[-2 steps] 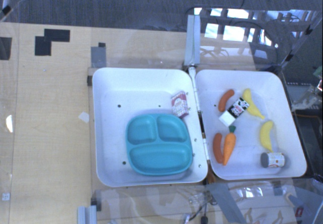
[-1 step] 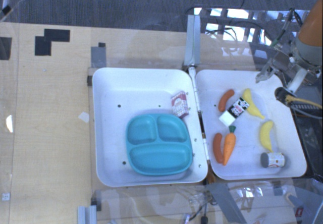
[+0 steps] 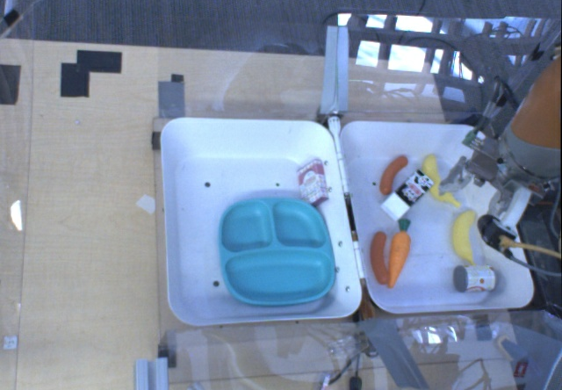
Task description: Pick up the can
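We saw the can [image 3: 474,278] lying at 5 o'clock in the right bin [image 3: 439,305] — gripper [image 3: 458,170] near 1 o'clock, its state unclear.

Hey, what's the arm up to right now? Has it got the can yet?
End effector above right bin's far side, nothing seen in it. Can lying in right bin's near corner, not picked up. Banana lies between them.

Teal divided plate [image 3: 277,250] and red packet [image 3: 313,182] in left bin [image 3: 189,204].
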`<state>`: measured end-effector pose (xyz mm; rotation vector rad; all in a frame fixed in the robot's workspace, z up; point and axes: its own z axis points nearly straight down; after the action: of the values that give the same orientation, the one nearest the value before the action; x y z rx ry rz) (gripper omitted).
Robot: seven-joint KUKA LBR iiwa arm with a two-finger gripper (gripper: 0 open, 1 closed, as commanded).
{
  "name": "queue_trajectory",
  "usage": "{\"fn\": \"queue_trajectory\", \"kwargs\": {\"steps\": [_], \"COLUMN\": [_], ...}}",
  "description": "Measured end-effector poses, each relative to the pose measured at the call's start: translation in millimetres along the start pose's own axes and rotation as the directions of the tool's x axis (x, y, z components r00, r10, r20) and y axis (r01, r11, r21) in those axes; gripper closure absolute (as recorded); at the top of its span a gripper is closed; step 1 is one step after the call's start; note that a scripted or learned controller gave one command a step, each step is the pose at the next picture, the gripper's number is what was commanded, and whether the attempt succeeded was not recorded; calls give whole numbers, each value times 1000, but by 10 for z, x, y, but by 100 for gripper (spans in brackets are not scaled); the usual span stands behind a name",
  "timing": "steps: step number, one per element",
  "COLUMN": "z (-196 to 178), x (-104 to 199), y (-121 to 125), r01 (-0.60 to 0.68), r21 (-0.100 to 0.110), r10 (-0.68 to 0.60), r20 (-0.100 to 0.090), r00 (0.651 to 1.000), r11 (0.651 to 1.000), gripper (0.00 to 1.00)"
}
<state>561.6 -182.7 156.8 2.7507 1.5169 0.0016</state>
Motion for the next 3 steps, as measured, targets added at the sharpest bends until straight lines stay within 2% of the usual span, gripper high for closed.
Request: {"fn": "queue_trajectory", "kwargs": {"steps": [1, 2, 3], "z": [687, 689, 505], "x": [-395, -322, 210], "y": [-592, -300, 577], "r01": [-117, -96, -127], "r21": [-9, -2, -4], "r10": [117, 96, 127], "r20": [-5, -8, -2], "r00": [993, 995, 992], "r11": [993, 995, 992], "gripper": [0, 0, 0]}}
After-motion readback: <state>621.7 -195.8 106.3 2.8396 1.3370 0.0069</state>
